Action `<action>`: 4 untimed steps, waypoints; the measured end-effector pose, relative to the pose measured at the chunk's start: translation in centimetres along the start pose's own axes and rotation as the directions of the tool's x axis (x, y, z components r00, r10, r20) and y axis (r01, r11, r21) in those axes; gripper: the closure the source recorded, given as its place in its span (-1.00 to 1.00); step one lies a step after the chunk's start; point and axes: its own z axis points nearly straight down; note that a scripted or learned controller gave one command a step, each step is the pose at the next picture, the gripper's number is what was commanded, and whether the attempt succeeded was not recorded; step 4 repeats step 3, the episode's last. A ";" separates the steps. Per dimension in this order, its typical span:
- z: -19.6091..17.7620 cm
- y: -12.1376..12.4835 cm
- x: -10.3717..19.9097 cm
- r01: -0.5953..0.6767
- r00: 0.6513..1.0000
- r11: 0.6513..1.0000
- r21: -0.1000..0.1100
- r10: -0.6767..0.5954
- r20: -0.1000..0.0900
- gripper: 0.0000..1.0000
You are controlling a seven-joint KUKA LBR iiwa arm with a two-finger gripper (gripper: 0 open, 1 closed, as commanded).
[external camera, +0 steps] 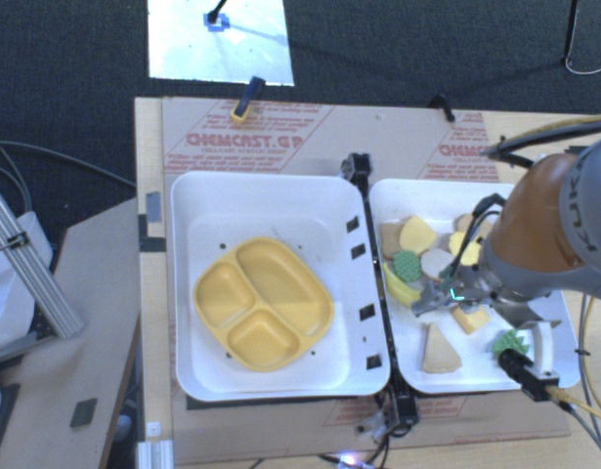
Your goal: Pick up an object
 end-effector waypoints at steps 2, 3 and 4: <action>5.1 0.3 -6.9 -0.009 1.000 1.000 0.013 0.009 0.000 -1.00; 5.1 0.9 -1.8 0.003 1.000 1.000 0.009 -0.003 -0.002 -1.00; 5.1 0.9 -1.8 0.003 1.000 1.000 0.009 -0.003 -0.002 -1.00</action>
